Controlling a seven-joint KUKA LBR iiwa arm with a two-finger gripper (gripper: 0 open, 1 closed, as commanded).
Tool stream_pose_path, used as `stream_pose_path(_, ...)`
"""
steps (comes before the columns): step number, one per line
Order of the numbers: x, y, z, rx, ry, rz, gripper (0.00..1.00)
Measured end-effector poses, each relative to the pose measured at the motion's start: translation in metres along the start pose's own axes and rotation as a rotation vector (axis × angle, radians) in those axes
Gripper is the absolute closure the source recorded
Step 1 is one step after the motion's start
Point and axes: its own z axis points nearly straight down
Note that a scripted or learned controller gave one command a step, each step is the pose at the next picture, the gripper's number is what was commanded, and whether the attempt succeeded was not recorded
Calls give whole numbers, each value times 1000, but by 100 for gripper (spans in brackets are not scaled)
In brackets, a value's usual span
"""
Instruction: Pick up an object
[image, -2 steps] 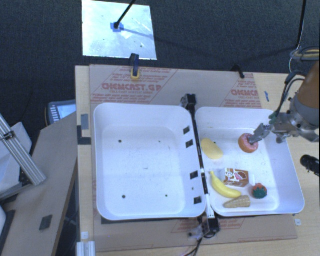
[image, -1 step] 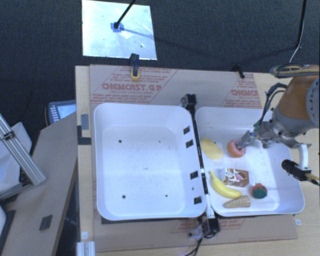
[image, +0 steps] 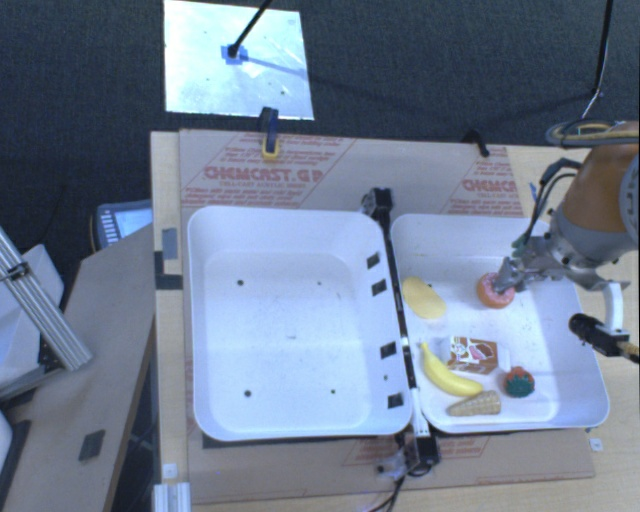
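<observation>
Claw low in right bin, tips at pink donut-like toy near back-centre; finger state and any hold can't be told; risk: off-centre approx. closure could nudge toy aside w/o grip, as round rim slips.

Bins white. Pink-orange donut at gripper tip. Pale yellow oval left of jaws. Below jaws: yellow banana, red-white printed packet, tan wedge, red-green berry. Arm orange-banded grey.
</observation>
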Motion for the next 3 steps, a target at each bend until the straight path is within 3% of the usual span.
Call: stream_pose_path(3, -1, 3, -32, -9, -2, -3, 100)
